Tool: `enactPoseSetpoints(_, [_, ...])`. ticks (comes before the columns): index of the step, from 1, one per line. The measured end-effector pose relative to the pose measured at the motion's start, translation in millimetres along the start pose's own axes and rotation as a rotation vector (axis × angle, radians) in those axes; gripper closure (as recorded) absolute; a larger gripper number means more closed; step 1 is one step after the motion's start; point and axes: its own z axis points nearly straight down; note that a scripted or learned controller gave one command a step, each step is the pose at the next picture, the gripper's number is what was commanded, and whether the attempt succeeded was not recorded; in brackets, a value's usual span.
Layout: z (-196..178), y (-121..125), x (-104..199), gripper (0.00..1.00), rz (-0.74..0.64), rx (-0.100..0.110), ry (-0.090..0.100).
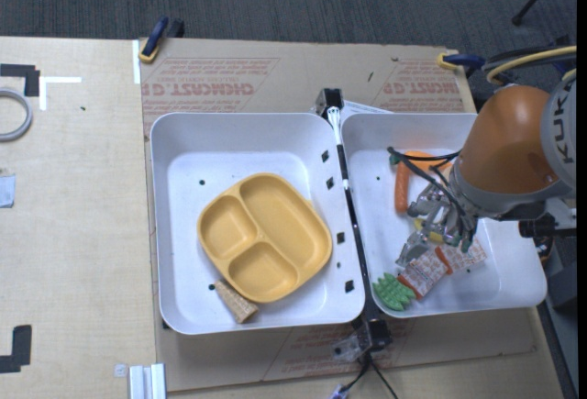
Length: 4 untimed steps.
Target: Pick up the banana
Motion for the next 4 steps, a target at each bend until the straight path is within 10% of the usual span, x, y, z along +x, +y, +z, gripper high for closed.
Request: enactPoseSetpoints(4, [-1,3,-6,0.00,-1.004,0.000,-0.006])
